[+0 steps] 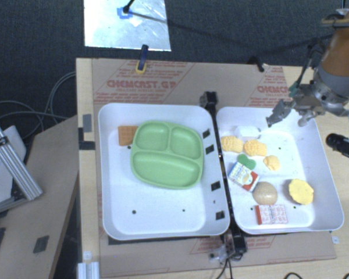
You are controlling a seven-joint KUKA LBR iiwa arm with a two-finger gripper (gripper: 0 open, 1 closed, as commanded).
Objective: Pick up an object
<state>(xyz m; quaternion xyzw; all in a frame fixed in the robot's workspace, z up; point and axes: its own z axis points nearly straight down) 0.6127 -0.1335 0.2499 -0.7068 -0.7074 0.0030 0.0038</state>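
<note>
My gripper hangs over the far right part of the right bin, its two fingers spread apart with nothing between them. Below and to its left lie several small items: two yellow corn pieces, a small yellow piece, a white and red packet with a green cap, a tan round item, a yellow round item and a red and white packet. All rest on the bin floor, apart from the gripper.
The left bin holds a green divided plate with an orange cracker-like square beside its far left edge. A black divider runs between the bins. Cardboard lies under both bins.
</note>
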